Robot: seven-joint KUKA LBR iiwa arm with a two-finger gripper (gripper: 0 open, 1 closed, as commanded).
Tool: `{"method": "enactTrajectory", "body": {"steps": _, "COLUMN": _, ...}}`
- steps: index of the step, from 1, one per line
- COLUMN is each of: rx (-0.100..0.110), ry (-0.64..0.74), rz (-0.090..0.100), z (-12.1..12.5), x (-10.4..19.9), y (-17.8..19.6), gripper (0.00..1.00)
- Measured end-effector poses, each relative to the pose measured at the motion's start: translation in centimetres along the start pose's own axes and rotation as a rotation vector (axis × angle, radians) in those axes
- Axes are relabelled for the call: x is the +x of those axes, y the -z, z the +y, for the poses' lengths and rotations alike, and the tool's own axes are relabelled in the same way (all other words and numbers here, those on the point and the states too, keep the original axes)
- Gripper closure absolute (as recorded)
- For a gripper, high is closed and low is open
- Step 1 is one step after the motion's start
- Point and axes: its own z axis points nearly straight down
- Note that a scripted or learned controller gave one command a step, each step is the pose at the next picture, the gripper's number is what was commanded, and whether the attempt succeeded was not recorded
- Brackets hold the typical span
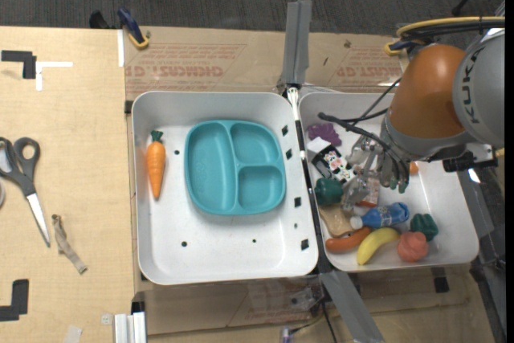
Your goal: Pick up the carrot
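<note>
An orange carrot (pixel 155 163) with a green top lies along the left side of the left bin (pixel 161 253), beside a teal divided plate (pixel 236 166). My gripper (pixel 365 187) hangs over the right bin (pixel 450 197), far to the right of the carrot, above a pile of toy food. Its metal fingers (pixel 356 190) point down toward the pile, and I see nothing clearly held between them.
The right bin holds several toys: a banana (pixel 376 243), a red sausage (pixel 345 242), a blue item (pixel 384 216), a dark green piece (pixel 328 191), a reddish fruit (pixel 413 247), a purple piece (pixel 324 130). Scissors (pixel 24 177) lie on the bench at left.
</note>
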Motion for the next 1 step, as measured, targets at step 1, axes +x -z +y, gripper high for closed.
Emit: {"method": "enactTrajectory", "body": {"steps": 1, "rx": 0.0, "ry": -0.093, "rz": 0.001, "z": -10.48, "x": 3.61, "y": -0.02, "gripper": 0.0}}
